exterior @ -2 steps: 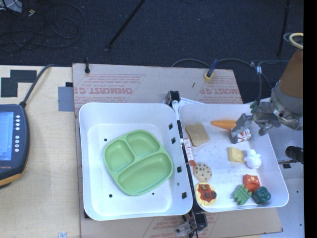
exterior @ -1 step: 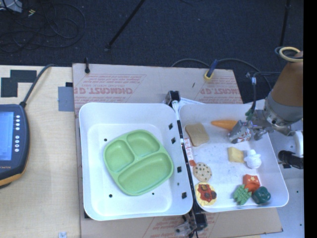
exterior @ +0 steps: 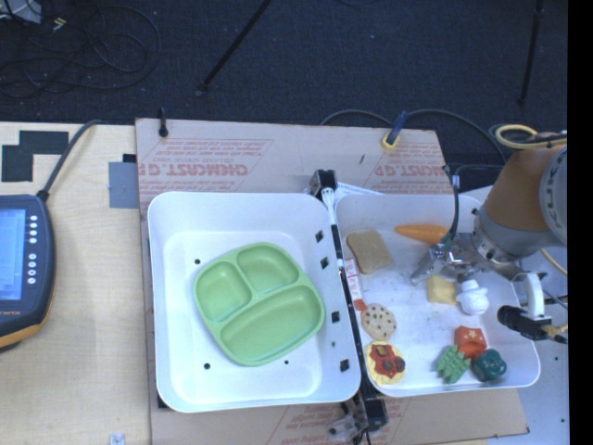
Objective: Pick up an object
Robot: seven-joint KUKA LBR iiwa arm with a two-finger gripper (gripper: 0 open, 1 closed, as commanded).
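On the left of the table [exterior: 83, 360] lies a black handheld screen device [exterior: 20, 265]. Next to it is the left bin [exterior: 171, 248], and inside it sits a green divided plate [exterior: 259, 301]. The right bin [exterior: 528, 364] holds toy food: a brown slice of bread [exterior: 369, 250] near its left wall, a cookie [exterior: 378, 321] under it, and a small pizza [exterior: 386, 362] at the front. An orange carrot [exterior: 422, 233] lies near the back. The tool [exterior: 443, 260] is low in this bin, just under the carrot and beside a yellow piece [exterior: 441, 291]. Its fingers seem a little apart, with nothing between them. Just right of the yellow piece is a white piece [exterior: 473, 297]. At the front right lie a red piece [exterior: 470, 340], a green leafy piece [exterior: 451, 365] and a dark green piece [exterior: 489, 366]. The arm [exterior: 519, 207] reaches in from the right.
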